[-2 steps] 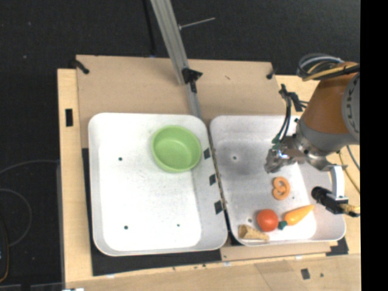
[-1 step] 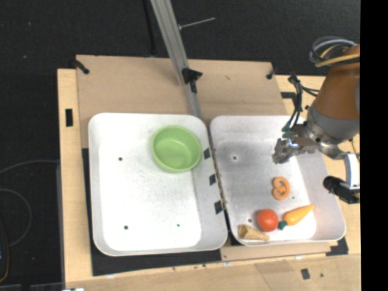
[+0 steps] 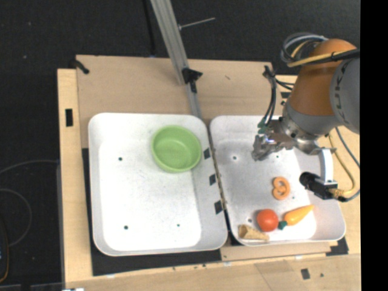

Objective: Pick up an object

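My gripper [image 3: 262, 148] hangs over the upper middle of the right bin [image 3: 236, 180], its metal fingers pointing down and left, with nothing visible between them. Below it to the right lies a small orange pretzel [image 3: 280, 187]. Near the bin's front edge sit a red tomato [image 3: 267, 220], an orange carrot [image 3: 299, 214] and a tan wedge-shaped piece [image 3: 253, 233]. A green bowl [image 3: 176, 148] rests in the upper right of the left bin [image 3: 121, 211].
A slanted metal pole [image 3: 173, 38] rises behind the bins and meets the bench at a black clamp [image 3: 191, 76]. The arm's orange band [image 3: 316, 80] and cables overhang the right bin's far right corner. A black fitting [image 3: 315, 183] protrudes beside the pretzel.
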`<action>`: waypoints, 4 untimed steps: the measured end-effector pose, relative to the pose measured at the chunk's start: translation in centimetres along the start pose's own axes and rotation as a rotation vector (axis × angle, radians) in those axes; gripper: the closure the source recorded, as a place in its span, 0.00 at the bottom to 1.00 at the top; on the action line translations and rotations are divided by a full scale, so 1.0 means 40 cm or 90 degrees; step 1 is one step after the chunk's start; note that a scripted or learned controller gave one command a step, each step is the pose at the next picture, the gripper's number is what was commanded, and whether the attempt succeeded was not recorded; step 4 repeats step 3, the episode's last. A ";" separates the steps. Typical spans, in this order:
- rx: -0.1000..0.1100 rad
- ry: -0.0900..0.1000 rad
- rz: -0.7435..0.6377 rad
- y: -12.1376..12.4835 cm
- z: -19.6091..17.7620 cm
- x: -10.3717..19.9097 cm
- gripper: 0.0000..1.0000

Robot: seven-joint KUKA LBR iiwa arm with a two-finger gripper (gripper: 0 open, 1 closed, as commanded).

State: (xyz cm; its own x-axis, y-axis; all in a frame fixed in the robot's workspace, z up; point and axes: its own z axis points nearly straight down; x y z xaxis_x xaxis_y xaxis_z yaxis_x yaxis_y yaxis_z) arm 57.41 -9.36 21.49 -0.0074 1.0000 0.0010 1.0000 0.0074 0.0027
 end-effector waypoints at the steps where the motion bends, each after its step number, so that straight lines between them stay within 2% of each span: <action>1: 0.001 0.000 0.003 0.051 -0.032 0.132 1.00; 2: 0.001 -0.001 0.003 0.084 -0.029 0.258 1.00; 3: -0.001 0.001 0.000 0.154 -0.065 0.389 1.00; 4: -0.001 0.001 0.000 0.154 -0.065 0.389 1.00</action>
